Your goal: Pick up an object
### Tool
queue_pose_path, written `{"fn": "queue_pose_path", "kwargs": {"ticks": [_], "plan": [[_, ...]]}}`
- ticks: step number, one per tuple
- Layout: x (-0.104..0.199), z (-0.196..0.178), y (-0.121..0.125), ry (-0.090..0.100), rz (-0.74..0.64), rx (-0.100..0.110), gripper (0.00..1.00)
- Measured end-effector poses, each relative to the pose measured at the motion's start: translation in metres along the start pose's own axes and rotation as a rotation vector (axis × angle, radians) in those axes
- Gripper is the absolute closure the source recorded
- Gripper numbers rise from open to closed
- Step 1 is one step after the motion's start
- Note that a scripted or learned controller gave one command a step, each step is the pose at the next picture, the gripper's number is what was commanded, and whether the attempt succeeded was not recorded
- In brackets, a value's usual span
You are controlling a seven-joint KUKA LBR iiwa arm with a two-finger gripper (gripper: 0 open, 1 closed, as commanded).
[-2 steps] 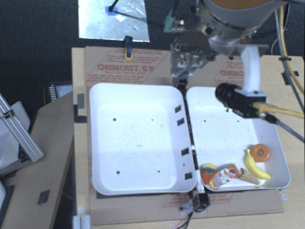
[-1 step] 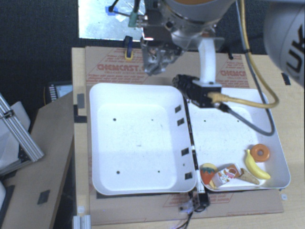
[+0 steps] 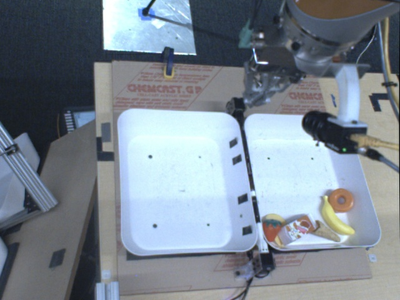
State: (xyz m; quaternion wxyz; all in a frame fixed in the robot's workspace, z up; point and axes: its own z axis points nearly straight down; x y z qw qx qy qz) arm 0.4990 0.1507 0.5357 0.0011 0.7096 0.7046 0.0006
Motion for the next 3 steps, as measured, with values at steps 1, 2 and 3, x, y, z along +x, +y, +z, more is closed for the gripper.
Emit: {"fn": "queue_pose_path", "kwargs": {"ticks": [1,2,3], "plan": [[0.026,0.189,-0.015,-0.004,-0.011,0.017,1.00],[0.036,0.235,0.075,0.001,-0.006,0.000,1.00],[0.001,0.221,0.018,0.000,-0.006,0.004,1.00]]}}
